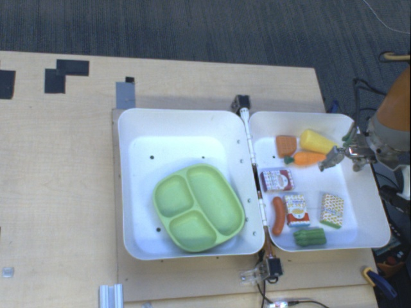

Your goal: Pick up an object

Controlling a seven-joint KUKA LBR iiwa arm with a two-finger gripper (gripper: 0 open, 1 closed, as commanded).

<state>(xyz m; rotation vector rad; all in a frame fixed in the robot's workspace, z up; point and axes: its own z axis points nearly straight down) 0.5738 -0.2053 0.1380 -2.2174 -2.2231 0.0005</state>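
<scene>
The orange plastic carrot [309, 160] lies in the right white bin [369, 233], touching a yellow plastic pepper [316, 140]. The gripper [338, 151] hovers just beside the carrot; whether spread or closed, I cannot tell. Risk: crowding pepper and orange block [286, 145] could deflect a grasp.

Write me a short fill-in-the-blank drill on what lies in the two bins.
1. The green divided tray lies in the ____ bin.
2. The tray has ____ compartments.
3. The claw sits at the right bin, beside the ____ carrot.
4. The red sausage lies directly below the ____ packet.

Missing words: left; three; orange; purple
</scene>
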